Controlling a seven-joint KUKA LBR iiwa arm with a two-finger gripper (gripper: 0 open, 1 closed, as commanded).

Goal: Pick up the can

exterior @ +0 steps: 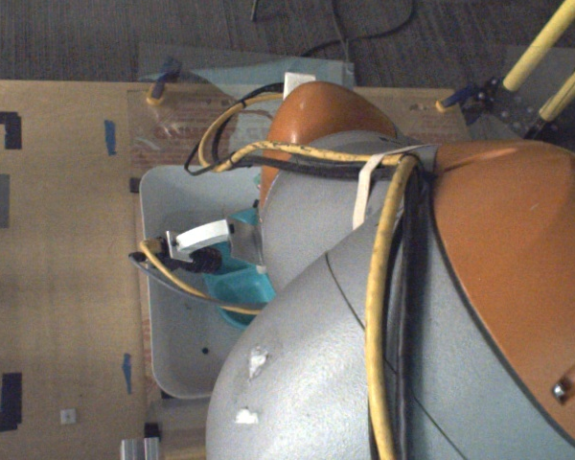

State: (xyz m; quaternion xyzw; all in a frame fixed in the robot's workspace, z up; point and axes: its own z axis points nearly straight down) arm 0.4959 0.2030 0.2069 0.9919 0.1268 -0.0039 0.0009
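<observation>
Camera view: the arm (431, 286), grey with orange bands, covers the right and middle of the frame and reaches down into a white bin (172, 343) on the tan bench (57, 286). A yellow cable (379, 286) runs along the arm and loops over the bin's far edge.

The gripper (241, 249) is low inside the bin, toward its right side, and mostly hidden behind the wrist. Whether it is spread or closed cannot be told, nor whether it grasps anything.

A teal thing (238, 290) lies on the bin floor just beside the gripper, partly under the arm. Its shape is too hidden to say whether it is the can, so I cannot tell where the can is. A small dark spot (206, 350) marks the bin floor nearer the front edge.

On the bench, black corner marks (2, 127) sit near the left edge. Strips of blue tape (109, 137) lie between those marks and the bin. A patch of clear tape (177, 118) lies by the bin's far left corner. A small white tag (68, 415) near the bench's front left corner is too small to read.

Beyond the bench's far edge, a black cord (364, 8) curls on dark carpet (125, 17). Yellow rods (546, 32) cross the top right corner.
</observation>
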